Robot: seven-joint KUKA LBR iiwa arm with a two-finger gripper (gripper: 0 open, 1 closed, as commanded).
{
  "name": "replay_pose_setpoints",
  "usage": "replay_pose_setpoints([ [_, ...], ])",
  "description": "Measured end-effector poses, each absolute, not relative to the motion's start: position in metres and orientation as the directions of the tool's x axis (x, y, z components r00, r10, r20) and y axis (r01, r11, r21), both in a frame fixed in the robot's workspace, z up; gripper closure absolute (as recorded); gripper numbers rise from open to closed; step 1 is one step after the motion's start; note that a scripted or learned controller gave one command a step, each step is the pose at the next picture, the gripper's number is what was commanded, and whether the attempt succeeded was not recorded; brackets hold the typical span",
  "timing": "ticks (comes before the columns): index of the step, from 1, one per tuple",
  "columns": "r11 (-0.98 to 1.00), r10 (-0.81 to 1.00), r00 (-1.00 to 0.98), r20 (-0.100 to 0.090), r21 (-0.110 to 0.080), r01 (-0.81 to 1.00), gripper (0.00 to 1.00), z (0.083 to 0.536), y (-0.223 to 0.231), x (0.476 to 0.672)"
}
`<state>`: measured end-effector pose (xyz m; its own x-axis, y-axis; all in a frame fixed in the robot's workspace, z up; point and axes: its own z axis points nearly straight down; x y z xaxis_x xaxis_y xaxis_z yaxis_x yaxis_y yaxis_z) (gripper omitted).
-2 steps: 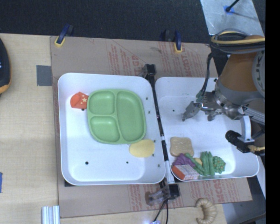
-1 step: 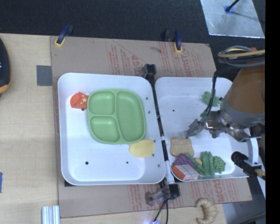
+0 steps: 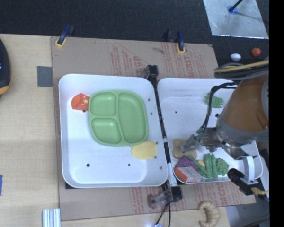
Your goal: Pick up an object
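Two shallow white bins sit side by side on the bench: the left bin (image 3: 66,141) and the right bin (image 3: 180,91).

The left bin holds three things: one green divided plate (image 3: 118,117) with three compartments, one red piece with a yellow star (image 3: 79,101) at the plate's far left, and one pale yellow piece (image 3: 144,150) at its near right.

The right bin holds one green leafy piece (image 3: 214,100) on its far side and a cluster at its near edge: one tan piece (image 3: 181,148), one purple piece (image 3: 188,163), one red and white box (image 3: 188,174) and one bunch of green vegetables (image 3: 212,165).

Two blue and yellow clamps (image 3: 63,36) (image 3: 180,42) grip the cardboard's far edge.
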<state>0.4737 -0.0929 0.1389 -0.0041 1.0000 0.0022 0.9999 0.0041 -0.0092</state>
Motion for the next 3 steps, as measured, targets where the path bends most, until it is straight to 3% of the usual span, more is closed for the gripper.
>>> replay_pose_setpoints([
  [1, 0.003, 1.0, -0.003, 0.001, -0.003, 1.0, 0.0, 0.092, -0.095, 0.476],
  [2, -0.003, 1.0, 0.003, -0.006, 0.004, 1.0, 0.0, 0.168, -0.177, 0.476],
  [3, 0.008, 1.0, -0.008, 0.0, 0.005, 1.0, 0.0, 0.184, -0.149, 0.558],
])
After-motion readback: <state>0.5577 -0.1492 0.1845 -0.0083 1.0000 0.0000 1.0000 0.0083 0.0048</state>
